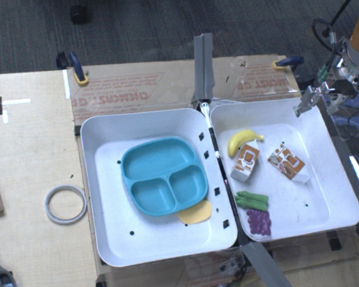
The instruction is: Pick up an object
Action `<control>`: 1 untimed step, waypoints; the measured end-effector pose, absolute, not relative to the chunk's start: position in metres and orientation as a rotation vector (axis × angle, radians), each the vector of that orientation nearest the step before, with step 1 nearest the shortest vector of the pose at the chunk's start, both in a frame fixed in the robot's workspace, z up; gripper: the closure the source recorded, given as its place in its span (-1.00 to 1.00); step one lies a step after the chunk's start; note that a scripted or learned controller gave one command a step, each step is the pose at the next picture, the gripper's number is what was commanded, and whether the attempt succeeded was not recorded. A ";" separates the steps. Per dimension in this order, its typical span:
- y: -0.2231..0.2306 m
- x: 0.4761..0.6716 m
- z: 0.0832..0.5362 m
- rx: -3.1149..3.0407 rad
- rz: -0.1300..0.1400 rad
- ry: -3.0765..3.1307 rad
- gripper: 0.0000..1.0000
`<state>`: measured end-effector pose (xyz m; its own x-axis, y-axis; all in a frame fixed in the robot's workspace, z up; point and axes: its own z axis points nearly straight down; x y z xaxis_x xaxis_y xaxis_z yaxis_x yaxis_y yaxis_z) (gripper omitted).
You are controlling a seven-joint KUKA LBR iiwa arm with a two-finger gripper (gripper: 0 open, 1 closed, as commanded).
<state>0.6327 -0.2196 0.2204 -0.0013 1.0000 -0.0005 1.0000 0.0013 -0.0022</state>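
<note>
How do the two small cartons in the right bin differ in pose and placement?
The left carton lies nearly lengthwise up the bin, just under the banana; the right carton lies slanted, its top pointing up-left, apart from the other items. The left carton sits close to the divider between the bins; the right carton sits nearer the bin's middle. Both are orange-and-white and similar in size.

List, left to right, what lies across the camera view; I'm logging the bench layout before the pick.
Tape ring → blue divided plate → banana → right-hand carton → gripper, beyond the right bin's far right corner.
</note>
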 end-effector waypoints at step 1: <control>-0.221 0.600 0.115 -2.081 -0.020 -2.377 -1.00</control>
<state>0.6000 -0.2205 0.1152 -0.1320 0.9912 -0.0048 0.9910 0.1321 0.0208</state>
